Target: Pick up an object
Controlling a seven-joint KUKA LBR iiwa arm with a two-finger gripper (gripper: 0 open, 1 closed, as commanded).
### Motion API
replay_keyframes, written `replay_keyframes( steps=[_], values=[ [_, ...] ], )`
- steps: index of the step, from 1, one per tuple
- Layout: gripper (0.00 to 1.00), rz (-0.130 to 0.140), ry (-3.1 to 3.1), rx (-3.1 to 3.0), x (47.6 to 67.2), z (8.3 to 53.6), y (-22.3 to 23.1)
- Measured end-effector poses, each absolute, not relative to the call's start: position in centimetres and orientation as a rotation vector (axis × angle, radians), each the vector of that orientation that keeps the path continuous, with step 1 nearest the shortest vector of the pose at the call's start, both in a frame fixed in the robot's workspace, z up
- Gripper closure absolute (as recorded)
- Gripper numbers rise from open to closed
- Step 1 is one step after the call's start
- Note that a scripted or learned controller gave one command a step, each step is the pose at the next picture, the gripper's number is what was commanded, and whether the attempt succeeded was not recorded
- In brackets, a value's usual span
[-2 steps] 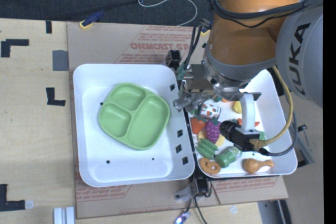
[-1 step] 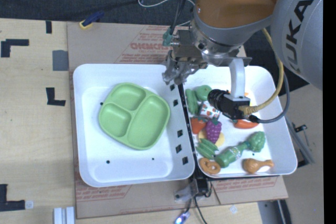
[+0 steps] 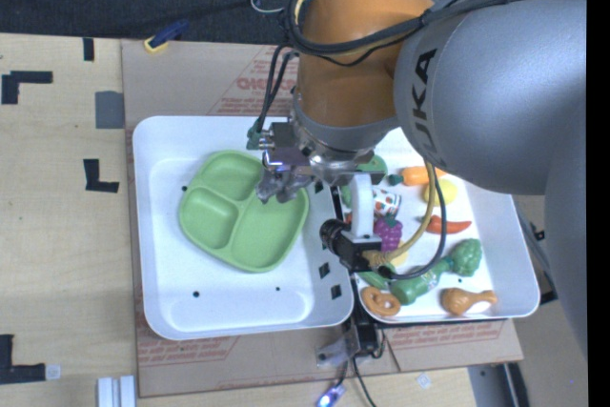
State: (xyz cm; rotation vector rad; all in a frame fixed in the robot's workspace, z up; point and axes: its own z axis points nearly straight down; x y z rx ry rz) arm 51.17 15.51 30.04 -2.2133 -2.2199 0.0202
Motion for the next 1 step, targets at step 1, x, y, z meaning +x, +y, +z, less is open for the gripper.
replay_keyframes(
  steps=[1],
  values=[
    [1.0, -0.019, -2.232, -2.218, 55.88, 42.96, 19.82]
  ],
)
